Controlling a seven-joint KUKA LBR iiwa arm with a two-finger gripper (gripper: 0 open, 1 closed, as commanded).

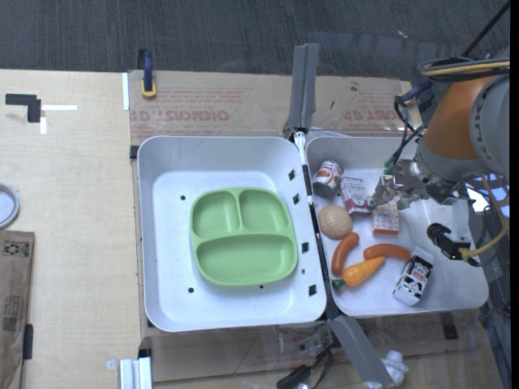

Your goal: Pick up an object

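Note:
The right bin (454, 298) holds several small items: a small can (328, 174), a pink-and-white packet (354, 194), a tan round bun (333, 221), a red sausage (345, 251), an orange sausage (388, 251), an orange carrot-like piece (361, 272), a red-and-white carton (386, 219) and a black-and-white milk carton (413, 280). My gripper (389, 191) hangs low over the bin's middle, just above the red-and-white carton and next to the packet. The grey arm with its orange band (454, 124) comes in from the right.
The left bin (154, 217) carries a green three-compartment plate (243, 235). A divider runs between the two bins (306, 209). Cardboard lies behind the bins, with a blue-and-yellow clamp (146, 73) at its left corner. Cables hang by the arm at right.

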